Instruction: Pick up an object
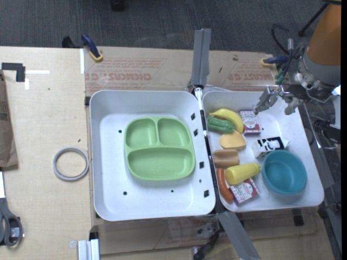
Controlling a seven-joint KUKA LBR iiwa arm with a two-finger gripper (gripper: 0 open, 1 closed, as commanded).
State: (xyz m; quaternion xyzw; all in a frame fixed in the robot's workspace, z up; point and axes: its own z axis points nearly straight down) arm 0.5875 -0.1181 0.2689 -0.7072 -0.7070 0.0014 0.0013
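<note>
The right bin [303, 124] holds several toy foods: a yellow banana [229, 116], a green vegetable [219, 124], an orange wedge [233, 141], a brown sausage roll [226, 157], a yellow piece [242, 172] and a red sausage [224, 184]. With them lie a red-and-white packet [249, 121], a black-and-white box [269, 144], another red packet [245, 191] and a blue bowl [283, 171]. My gripper [278, 104] hovers over the bin's far right corner, open, with nothing between its fingers. It is right of the banana and behind the bowl.
A green divided plate [160, 148] lies in the left bin [103, 161]. On the bench to the left are a tape ring [70, 163], scissors [8, 229] and a brown bag [5, 129]. A grey bar [201, 58] rises behind the bins' shared wall.
</note>
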